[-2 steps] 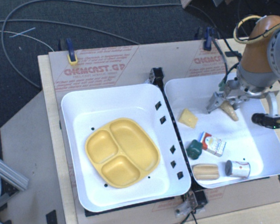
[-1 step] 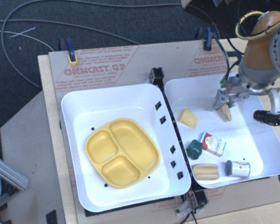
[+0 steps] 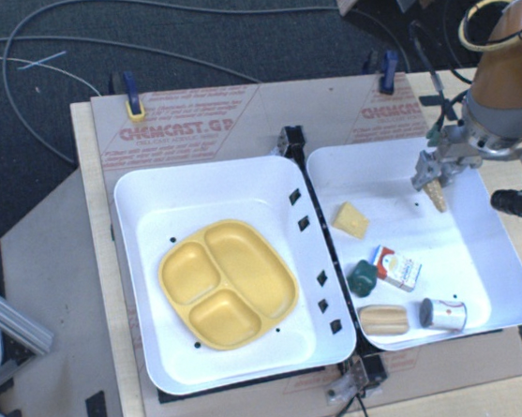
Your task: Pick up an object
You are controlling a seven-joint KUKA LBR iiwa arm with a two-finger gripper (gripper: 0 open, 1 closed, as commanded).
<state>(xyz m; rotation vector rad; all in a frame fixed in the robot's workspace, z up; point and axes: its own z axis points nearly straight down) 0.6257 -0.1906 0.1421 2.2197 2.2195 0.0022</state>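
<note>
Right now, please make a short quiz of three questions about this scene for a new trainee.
1. True or false: the yellow tray lies in the left bin.
2. Which lies nearest the gripper in the right bin? A) yellow block B) green piece C) can
3. Fill in: the wooden cylinder lies beside the ____.

Key: 1 true; 2 A; 3 can.

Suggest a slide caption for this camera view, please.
KUKA arm's gripper over the right bin of small items; yellow divided tray in the left bin.
</note>
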